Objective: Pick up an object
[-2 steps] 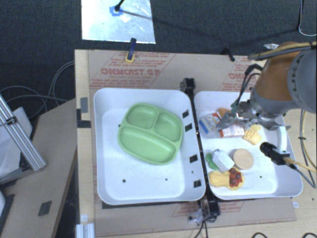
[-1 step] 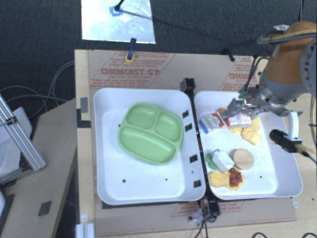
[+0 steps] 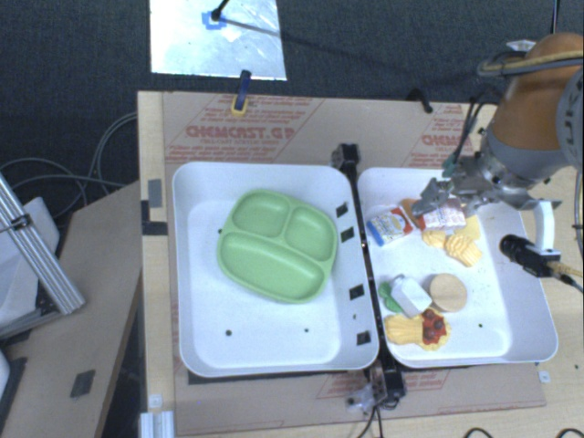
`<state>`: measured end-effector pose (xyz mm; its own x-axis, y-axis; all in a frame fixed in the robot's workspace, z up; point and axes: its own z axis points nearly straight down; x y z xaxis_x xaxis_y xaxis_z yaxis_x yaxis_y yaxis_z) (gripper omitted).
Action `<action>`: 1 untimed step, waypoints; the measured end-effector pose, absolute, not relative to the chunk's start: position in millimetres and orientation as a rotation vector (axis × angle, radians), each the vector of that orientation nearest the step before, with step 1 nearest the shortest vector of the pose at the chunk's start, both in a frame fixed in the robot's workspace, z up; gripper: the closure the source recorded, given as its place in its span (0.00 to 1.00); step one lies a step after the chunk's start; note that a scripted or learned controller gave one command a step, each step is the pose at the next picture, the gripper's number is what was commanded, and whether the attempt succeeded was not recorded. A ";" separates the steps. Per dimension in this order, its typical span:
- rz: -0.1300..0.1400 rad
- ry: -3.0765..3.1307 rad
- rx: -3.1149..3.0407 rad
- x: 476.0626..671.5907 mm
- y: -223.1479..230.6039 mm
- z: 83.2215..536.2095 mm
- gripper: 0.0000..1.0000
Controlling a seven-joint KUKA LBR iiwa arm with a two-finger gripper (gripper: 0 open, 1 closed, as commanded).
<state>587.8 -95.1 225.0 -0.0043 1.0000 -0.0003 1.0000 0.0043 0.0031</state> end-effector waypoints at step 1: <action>0.006 2.231 2.209 618.5 -45.2 216.7 1.00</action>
